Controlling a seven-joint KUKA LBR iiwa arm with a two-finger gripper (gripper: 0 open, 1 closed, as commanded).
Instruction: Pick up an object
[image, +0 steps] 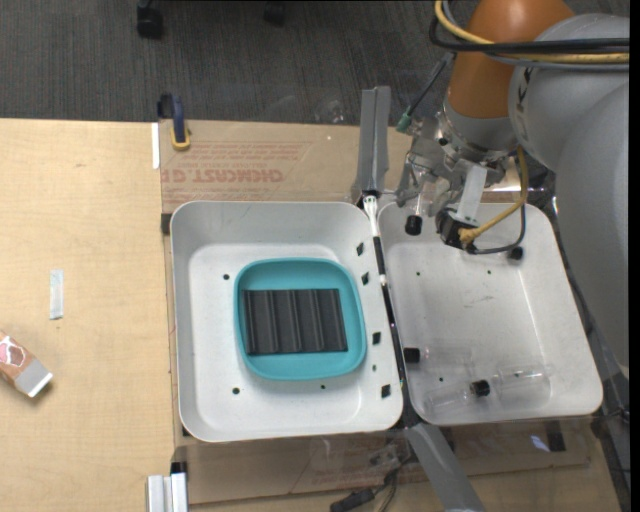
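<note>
A teal tray (298, 372) with a dark ridged insert lies flat in the middle of the left bin (200, 250). In the right bin (560, 300), a small clear plastic item with a black cap (497, 385) lies near the front edge. My gripper (430, 192) hangs over the far left corner of the right bin, well away from both things. Nothing shows in its grasp.
The wooden bench to the left of the bins carries a small white strip (56, 294) and a red-and-white packet (22, 366). A blue and yellow clamp (172, 122) stands at the bench's far edge. The arm's bulk (580, 110) covers the right bin's far right corner.
</note>
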